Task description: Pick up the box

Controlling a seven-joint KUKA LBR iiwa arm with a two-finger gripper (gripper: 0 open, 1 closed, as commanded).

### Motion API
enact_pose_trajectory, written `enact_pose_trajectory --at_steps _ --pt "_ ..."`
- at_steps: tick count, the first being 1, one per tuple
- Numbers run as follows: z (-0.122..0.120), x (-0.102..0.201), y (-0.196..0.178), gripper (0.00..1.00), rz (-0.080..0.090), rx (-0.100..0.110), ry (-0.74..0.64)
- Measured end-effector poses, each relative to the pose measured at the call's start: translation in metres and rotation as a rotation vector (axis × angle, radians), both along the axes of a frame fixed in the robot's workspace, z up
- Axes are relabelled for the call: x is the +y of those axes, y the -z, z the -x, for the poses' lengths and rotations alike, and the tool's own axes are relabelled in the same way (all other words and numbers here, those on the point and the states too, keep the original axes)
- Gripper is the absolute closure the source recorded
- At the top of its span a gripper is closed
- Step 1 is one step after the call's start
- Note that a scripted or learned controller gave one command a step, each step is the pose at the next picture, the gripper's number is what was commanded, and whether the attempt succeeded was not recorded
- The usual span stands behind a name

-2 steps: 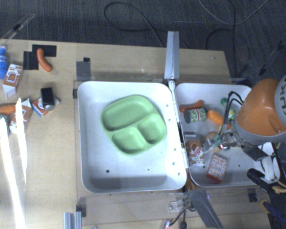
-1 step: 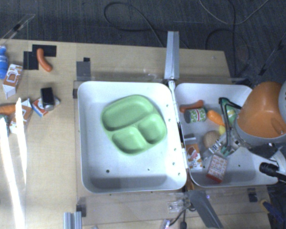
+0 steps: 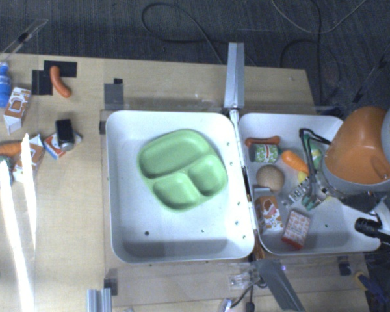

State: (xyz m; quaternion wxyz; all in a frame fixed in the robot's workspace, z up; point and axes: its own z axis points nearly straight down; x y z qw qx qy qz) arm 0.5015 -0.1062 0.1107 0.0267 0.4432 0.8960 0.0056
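Lying flat near the front wall of the right bin (image 3: 351, 242), the box (image 3: 296, 229) is a small reddish carton, probably light, stiff cardboard that would dent if squeezed hard; its narrow sides look the best hold. At its 9 o'clock sits a carton with a picture (image 3: 268, 214); at 11 o'clock, a brown ball (image 3: 270, 177). At 1 o'clock hovers the gripper (image 3: 307, 194), near the box; whether it is open I cannot tell.

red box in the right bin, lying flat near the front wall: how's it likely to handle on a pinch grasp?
The red box looks like thin printed card, so probably light and somewhat crushable. It lies flat, so it likely won't roll or tip; its low edges may be hard to catch. A carton sits close beside it and could get nudged.
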Motion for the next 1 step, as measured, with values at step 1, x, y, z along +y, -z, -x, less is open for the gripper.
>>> enact_pose_trajectory --at_steps 1 --pt "0.0128 0.049 -0.0751 1.0 -0.013 0.045 -0.046"
